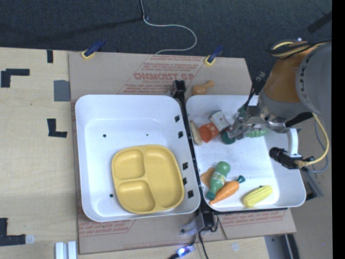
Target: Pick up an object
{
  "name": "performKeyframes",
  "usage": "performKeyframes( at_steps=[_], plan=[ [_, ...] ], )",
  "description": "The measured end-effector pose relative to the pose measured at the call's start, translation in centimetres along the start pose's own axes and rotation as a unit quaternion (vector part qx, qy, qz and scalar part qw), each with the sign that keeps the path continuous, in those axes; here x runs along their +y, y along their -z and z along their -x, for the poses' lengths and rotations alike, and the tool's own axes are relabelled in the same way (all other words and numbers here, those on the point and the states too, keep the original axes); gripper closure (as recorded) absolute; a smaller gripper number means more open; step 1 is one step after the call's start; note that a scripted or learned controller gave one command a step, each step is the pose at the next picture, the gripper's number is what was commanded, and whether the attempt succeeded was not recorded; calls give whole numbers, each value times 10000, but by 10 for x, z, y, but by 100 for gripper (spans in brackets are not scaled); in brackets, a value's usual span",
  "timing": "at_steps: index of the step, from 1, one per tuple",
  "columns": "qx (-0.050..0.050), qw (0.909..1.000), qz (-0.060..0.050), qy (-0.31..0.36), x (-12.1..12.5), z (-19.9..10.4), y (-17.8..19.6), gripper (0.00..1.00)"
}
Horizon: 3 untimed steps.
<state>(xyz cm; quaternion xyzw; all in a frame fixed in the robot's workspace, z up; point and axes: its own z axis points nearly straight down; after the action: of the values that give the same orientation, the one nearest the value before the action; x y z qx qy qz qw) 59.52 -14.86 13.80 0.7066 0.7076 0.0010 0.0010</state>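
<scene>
My gripper [235, 129] hangs low over the upper middle of the right bin [280, 166], reaching in from the right. Its tip is down among a small cluster of objects: a dark green piece [229, 137] right at the tip, a grey-white object [218, 117] to the upper left, and a red-orange object [206, 131] further left. Lower in the same bin lie a green bottle-shaped toy [218, 176], an orange carrot [225, 191] and a yellow corn cob [257, 195].
The left bin [97, 117] holds a yellow divided plate [146, 178]. A small tan object [200, 87] lies on the cardboard just behind the right bin. A black clamp [179, 87] sits where the bins meet. Cables loop at the arm's right.
</scene>
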Motion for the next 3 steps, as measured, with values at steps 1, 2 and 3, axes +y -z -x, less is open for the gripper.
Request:
performKeyframes(
  at_steps=[1, 2, 3],
  plan=[
    [-3, 10000, 3, 2, 3, 0, 43, 100],
    [-2, 10000, -1, 2, 4, -1, 89, 100],
    [2, 10000, -25, 18, -1, -55, 78, 100]
  ],
)
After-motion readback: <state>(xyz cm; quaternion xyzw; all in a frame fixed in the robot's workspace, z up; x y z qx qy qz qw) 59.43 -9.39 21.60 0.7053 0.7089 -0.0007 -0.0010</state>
